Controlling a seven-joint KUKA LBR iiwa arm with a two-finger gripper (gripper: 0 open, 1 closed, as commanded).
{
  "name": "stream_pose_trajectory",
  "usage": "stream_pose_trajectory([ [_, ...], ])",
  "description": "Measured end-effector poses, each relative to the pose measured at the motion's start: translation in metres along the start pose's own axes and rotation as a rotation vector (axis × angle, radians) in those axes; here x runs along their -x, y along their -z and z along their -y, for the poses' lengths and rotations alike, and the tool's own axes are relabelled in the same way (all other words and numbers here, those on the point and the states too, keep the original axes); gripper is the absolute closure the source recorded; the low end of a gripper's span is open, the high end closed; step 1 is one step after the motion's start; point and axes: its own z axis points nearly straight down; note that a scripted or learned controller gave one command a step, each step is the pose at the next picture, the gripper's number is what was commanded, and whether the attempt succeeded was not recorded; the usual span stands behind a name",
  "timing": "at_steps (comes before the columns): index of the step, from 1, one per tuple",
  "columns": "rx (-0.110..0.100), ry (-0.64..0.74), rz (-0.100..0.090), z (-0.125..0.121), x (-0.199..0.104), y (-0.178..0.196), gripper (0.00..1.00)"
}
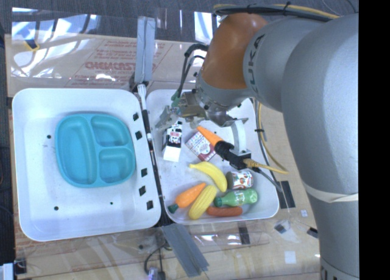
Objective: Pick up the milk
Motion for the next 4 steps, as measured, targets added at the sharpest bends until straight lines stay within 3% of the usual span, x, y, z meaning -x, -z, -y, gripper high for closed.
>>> stream_pose_trajectory([
  [1,-0.001,0.022,0.001,0.017,-0.038,-0.001,0.00],
  [2,-0.001,0.017,0.000,0.039,0.007,-0.001,0.00],
  [3,0.001,0.072,0.000,-0.002,-0.035,0.000,0.00],
  [4,0.000,0.108,0.000,0.032,-0.008,0.000,0.00],
])
